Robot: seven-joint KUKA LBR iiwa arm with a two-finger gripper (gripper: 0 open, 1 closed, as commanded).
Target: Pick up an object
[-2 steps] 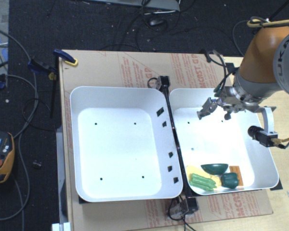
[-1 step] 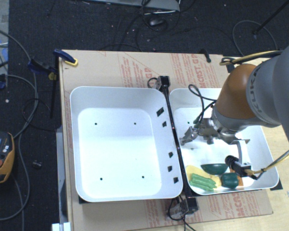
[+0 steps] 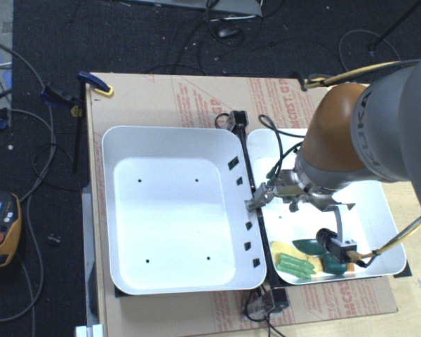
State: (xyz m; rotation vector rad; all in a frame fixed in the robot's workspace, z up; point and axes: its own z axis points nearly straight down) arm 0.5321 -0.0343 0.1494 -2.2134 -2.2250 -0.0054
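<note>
Arm (image 3: 379,118) bent low over the right bin (image 3: 380,213)

Its gripper (image 3: 281,190) sits by that bin's wall next to the left bin (image 3: 168,216); open or closed, I cannot tell. A green ridged piece (image 3: 293,264), a yellow piece (image 3: 283,248) and a teal piece (image 3: 308,245) lie along the near edge. The cardboard's (image 3: 196,93) red print is unreadable.

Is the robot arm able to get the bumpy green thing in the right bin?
Probably yes: the bumpy green thing lies uncovered by the right bin's front wall, with the arm over that bin.
</note>
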